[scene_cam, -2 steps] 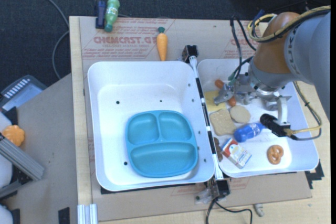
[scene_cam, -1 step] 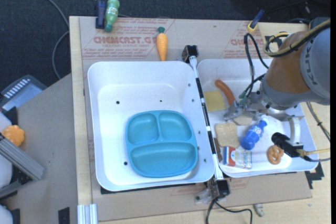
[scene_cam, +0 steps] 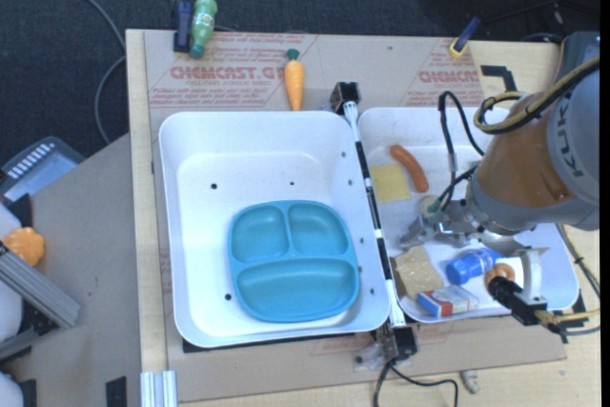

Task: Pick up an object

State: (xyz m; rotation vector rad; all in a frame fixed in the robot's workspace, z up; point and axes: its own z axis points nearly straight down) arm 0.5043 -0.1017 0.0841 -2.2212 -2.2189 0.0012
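Note:
The right bin (scene_cam: pixel 381 124) holds several small items. An orange-red sausage (scene_cam: pixel 408 167) lies near its back, next to a yellow cheese slice (scene_cam: pixel 389 183). Toward the front are a tan bread slice (scene_cam: pixel 417 272), a blue item (scene_cam: pixel 469 266), a red-and-white box (scene_cam: pixel 446 303) and a small orange piece (scene_cam: pixel 499 275). My gripper (scene_cam: pixel 429 224) is low inside this bin, between the cheese slice and the bread slice, with the blue item just to its right. The grey arm (scene_cam: pixel 524 176) hides the bin's right part.
The left bin (scene_cam: pixel 191 148) holds a blue divided plate (scene_cam: pixel 293 259). A toy carrot (scene_cam: pixel 294 81) and a green bottle (scene_cam: pixel 202 24) lie on the cardboard behind the bins. Black clips (scene_cam: pixel 345 95) sit on the divider between the bins, and cables loop beside the arm.

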